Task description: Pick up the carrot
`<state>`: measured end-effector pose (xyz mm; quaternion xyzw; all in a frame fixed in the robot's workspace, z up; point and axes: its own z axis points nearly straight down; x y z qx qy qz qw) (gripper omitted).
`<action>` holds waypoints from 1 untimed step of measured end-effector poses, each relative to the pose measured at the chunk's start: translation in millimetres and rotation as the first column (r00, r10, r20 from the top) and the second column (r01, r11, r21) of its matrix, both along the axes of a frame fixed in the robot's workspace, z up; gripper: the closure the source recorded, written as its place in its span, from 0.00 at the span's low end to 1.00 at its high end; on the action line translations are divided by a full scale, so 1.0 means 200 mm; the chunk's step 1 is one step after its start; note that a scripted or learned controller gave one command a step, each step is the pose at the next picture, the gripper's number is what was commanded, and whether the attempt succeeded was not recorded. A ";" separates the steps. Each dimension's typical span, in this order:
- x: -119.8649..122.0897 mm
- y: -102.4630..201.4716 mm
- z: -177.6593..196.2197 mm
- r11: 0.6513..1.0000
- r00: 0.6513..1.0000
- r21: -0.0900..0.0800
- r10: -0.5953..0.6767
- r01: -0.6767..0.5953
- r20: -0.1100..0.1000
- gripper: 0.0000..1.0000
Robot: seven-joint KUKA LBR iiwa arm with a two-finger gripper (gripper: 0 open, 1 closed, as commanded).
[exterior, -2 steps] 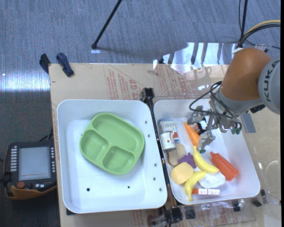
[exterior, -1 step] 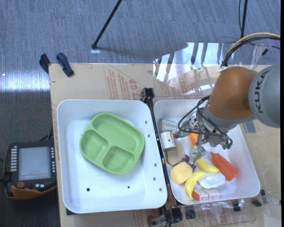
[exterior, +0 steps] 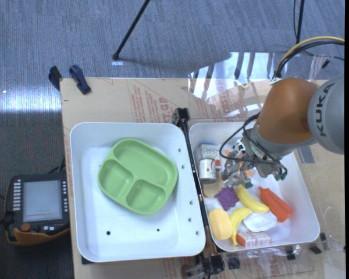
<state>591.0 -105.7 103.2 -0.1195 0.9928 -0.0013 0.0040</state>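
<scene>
The carrot (exterior: 276, 203) is an orange stick lying at a slant near the right wall of the right bin (exterior: 310, 205). My gripper (exterior: 248, 175) hangs over the middle of that bin, up and left of the carrot, just above a yellow banana (exterior: 251, 198). The grey arm with its orange band covers the wrist from above. Nothing shows between the fingers.
The right bin also holds a small tin (exterior: 208, 162), a purple grape bunch (exterior: 227, 197), a yellow lemon (exterior: 220, 223), a second banana (exterior: 239, 217) and a white item (exterior: 260, 221). The left bin (exterior: 87, 150) holds a green divided plate (exterior: 138, 175). A pendant (exterior: 41, 205) lies at far left.
</scene>
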 end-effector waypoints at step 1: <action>-0.28 -0.41 -0.08 0.998 0.998 0.002 -0.061 0.061 -0.009 1.00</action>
